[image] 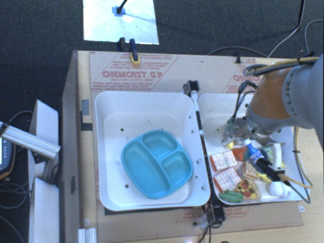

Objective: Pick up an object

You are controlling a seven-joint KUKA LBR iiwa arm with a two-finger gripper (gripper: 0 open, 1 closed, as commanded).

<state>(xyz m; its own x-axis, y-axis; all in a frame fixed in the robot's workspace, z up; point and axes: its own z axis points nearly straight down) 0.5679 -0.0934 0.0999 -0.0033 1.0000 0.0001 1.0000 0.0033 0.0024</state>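
Clutter sits packed in the near half of the right bin (217, 105): two waffle-like squares (223, 160), a pizza slice (246, 186), a green piece (231, 196), a blue bottle (254, 155) and a white lump (278, 188), most touching. The left bin (109, 110) holds a blue divided plate (157, 163) lying flat. The gripper (237, 134) hangs low at the pile's far edge, likely placed for a downward grab. Finger state: cannot tell, nothing visibly held. Likely target is the blue bottle, just beside the gripper; its long axis runs diagonally from upper left toward lower right, though which end is the cap is unclear.
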